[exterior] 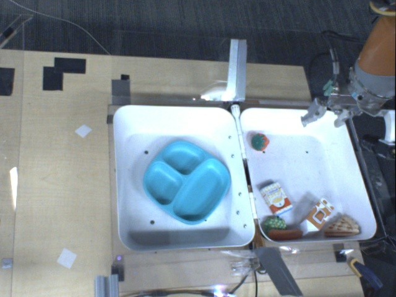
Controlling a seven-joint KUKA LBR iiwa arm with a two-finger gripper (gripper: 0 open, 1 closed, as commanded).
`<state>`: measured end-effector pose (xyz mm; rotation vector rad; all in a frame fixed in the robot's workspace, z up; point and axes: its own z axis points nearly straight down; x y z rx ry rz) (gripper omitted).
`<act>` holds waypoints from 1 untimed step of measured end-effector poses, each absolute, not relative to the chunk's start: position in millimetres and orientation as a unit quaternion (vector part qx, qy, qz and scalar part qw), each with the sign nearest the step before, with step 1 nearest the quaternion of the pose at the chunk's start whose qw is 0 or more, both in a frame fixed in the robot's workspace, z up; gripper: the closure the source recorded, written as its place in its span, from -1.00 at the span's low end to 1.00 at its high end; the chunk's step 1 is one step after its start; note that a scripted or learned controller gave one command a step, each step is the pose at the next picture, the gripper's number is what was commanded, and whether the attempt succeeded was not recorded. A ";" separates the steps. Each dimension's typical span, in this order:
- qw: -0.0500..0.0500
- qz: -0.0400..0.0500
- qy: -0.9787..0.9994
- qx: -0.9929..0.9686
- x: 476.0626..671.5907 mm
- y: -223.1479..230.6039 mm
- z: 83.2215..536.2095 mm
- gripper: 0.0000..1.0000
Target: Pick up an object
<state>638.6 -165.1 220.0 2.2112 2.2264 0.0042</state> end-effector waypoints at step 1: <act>0.001 0.002 0.722 0.692 670.0 -87.4 143.0 -1.00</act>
